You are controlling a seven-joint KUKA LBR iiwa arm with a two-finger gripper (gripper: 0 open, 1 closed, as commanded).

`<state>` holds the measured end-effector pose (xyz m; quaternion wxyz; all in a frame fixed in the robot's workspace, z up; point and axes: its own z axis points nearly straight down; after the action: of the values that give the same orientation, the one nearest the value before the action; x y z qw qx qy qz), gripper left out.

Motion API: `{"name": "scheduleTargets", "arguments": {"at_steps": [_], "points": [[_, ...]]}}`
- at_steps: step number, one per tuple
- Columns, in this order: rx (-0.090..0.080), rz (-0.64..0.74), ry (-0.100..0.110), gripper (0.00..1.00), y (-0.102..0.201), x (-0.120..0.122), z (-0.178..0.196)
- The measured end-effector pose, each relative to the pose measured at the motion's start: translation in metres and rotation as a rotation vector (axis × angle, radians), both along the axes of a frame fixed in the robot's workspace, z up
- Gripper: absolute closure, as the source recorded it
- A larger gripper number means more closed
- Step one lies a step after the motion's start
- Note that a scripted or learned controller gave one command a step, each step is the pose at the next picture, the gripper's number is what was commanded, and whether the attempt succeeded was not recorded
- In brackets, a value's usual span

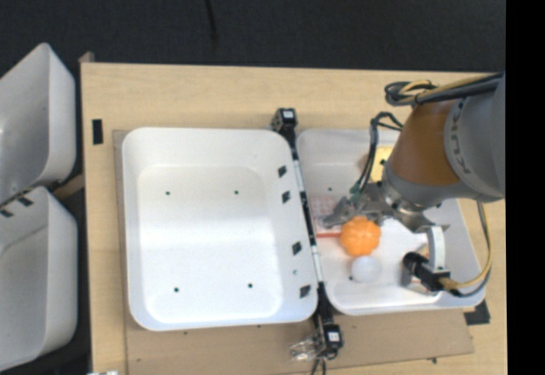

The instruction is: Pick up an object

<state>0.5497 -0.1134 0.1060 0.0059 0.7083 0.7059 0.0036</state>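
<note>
An orange ball point(360, 235) lies in the right bin point(341, 150), near its middle. A small white ball point(364, 269) rests just in front of it, close to the bin's front wall. My gripper point(356, 210) hangs low over the right bin, right behind the orange ball and touching or nearly touching its top edge. The grey arm with its orange band point(426, 152) covers the right half of this bin. A flat pinkish item point(327, 210) lies to the left of the gripper, with a thin red strip point(328, 235) beside the orange ball.
The left bin point(136, 194) stands beside the right one, a black-clipped divider point(298, 211) between them. A black connector with cables point(419, 271) hangs off the wrist near the right bin's front right. White containers point(30, 118) sit off the bench's left edge.
</note>
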Motion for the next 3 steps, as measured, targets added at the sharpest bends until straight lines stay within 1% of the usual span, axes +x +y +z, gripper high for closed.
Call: {"name": "scheduleTargets", "arguments": {"at_steps": [1, 2, 3], "points": [[0.003, -0.001, 0.0, 1.0, 0.0, 0.003, 0.01], [-0.004, -0.001, 0.0, 1.0, -0.051, 0.042, 0.118], [0.0, 0.009, -0.003, 1.0, -0.023, 0.019, 0.253]]}}
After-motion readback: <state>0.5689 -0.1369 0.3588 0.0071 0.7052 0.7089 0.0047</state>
